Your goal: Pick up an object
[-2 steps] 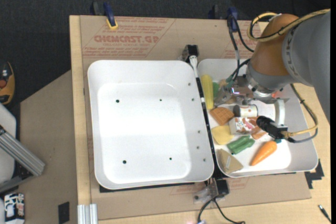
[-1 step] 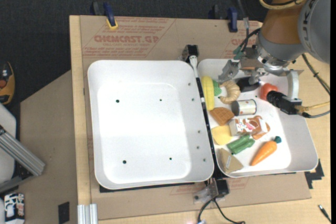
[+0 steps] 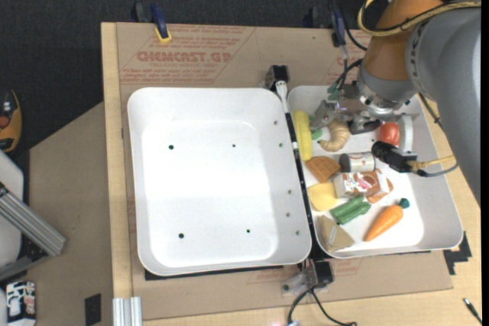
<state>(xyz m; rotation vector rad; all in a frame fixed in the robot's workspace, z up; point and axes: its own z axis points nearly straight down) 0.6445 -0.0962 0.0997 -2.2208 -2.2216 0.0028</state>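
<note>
you see the arm [image 3: 435, 50] reaching in from the right and bending down over the far end of the right bin [image 3: 435, 237], with its orange band above the wrist. the gripper [image 3: 340, 118] sits low among the toys at that end, and you cannot tell from this angle how far apart it stands or whether it has hold of anything. right under it, touching or nearly so, lies a tan croissant [image 3: 335, 137], with a yellow corn cob [image 3: 303, 135] just beside it along the bin's left wall. a red tomato [image 3: 388, 133] sits just to the gripper's right. nearer the camera, apart from the gripper, you find an orange wedge [image 3: 322, 168], a small can [image 3: 359, 162], a red and white packet [image 3: 359, 183], a yellow piece [image 3: 322, 197], a green cucumber [image 3: 350, 210] and an orange carrot [image 3: 384, 219], all crowded together in the same bin. the left bin [image 3: 214, 179] lies alongside, well apart from the gripper.
</note>
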